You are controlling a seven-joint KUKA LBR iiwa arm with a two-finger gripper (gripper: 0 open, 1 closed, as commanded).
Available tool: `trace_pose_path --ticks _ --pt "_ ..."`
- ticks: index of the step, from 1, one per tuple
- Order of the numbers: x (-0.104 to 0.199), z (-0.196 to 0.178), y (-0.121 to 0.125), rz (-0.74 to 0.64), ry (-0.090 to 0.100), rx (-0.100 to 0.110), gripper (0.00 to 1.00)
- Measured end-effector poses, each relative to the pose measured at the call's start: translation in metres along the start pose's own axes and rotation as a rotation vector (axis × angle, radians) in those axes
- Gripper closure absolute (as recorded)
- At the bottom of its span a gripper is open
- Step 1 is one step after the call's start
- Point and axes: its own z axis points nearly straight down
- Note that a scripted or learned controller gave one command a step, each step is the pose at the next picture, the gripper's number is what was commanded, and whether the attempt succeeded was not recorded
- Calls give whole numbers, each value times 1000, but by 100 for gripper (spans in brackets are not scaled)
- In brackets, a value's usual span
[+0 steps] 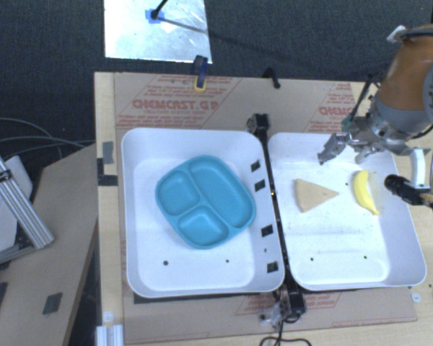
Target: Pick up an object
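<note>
Yellow banana (365, 191) lies just below the gripper (337, 148), whose grip state I cannot tell.

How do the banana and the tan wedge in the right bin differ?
The banana is yellow, the tan wedge beige. The banana is curved and narrow; the wedge is flat and triangular. The banana lies nearer the bin's right wall, the wedge nearer the divider. Both lie loose in the right bin, apart.
</note>
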Motion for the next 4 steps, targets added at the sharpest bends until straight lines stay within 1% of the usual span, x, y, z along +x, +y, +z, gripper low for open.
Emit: trace_pose_path --ticks 1,2,3,4 --pt "-45 102 -20 7 -2 -6 0" --pt "3 93 45 -7 -1 -8 0" --pt "80 -5 45 -9 3 -13 0" --pt "51 108 39 4 0 8 0"
